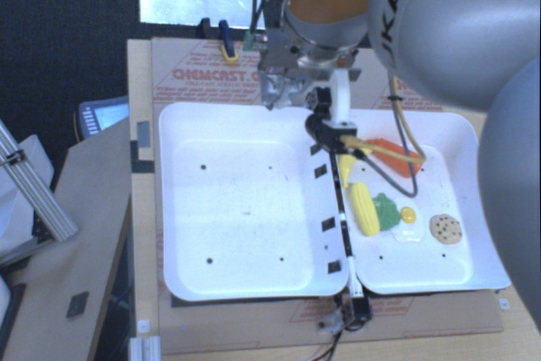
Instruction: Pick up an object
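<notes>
The grey arm with its orange band reaches in from the right and hangs over the far edge of the bins. Its gripper [284,90] sits above the far rim of the shallow white bin on the view's left [237,207], close to the seam where the two bins meet. From here I cannot tell whether its fingers are spread or pressed together, and nothing shows between them.

Everything there is to pick lies in the shallow white bin on the view's right [427,279], all of it well short of the gripper. A yellow plastic corn cob [365,208] lies lengthwise just beside the seam, touching a green leafy toy [388,212] on its right. A small yellow round piece [408,215] lies right next to the green toy, and a round tan cookie with dark chips [445,228] lies a little further right. An orange toy carrot [394,151] lies nearer the far wall. Both bins rest on a brown cardboard sheet with red print [207,73] spread over the surface.
</notes>
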